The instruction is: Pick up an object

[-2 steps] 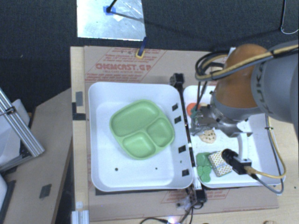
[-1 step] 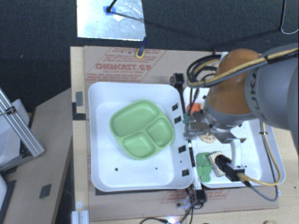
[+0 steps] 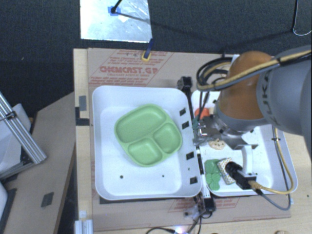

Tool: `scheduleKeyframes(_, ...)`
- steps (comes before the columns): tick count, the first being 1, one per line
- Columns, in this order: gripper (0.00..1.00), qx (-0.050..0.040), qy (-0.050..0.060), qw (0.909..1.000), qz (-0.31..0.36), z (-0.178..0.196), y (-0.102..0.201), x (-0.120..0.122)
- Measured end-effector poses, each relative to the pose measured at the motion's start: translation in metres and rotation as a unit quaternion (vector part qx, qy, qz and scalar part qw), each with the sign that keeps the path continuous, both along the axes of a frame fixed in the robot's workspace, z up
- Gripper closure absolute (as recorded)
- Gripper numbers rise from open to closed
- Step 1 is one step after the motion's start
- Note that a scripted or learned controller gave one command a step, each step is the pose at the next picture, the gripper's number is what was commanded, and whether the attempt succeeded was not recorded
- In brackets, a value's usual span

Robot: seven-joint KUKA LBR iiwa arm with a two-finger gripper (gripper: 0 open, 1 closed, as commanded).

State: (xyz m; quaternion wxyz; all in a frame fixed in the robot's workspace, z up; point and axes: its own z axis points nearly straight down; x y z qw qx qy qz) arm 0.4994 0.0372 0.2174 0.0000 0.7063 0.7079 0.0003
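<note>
The bench (image 3: 53, 145) is of pale wood. On it lies a sheet of brown cardboard (image 3: 129, 67) with red printing, and the two white bins sit on this sheet side by side. Around the bench the floor (image 3: 39, 43) is dark carpet. A shiny silver square (image 3: 114, 13) lies on it beyond the far edge, and an aluminium rail (image 3: 19, 130) leans in at the left. The left bin (image 3: 141, 179) holds a green divided plate (image 3: 147, 134), flat and near the middle. The arm (image 3: 263, 96) reaches over the right bin (image 3: 265, 152) and covers much of it. The gripper (image 3: 208, 134) hangs close to the wall between the bins — whether it is open or closed, I cannot tell. The small things to pick lie in the right bin: an orange piece (image 3: 202, 112) just behind the gripper, a pale biscuit-like piece (image 3: 216, 143) right beside it, and nearer the front a green piece (image 3: 212, 173) touching a dotted pale piece (image 3: 225, 168).
</note>
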Motion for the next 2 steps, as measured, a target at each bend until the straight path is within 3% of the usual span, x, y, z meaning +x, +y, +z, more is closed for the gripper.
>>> scheduleKeyframes(2, 1.00, 0.0001, -0.001, 1.0000, 0.001, -0.0026, -0.0041, 0.0093)
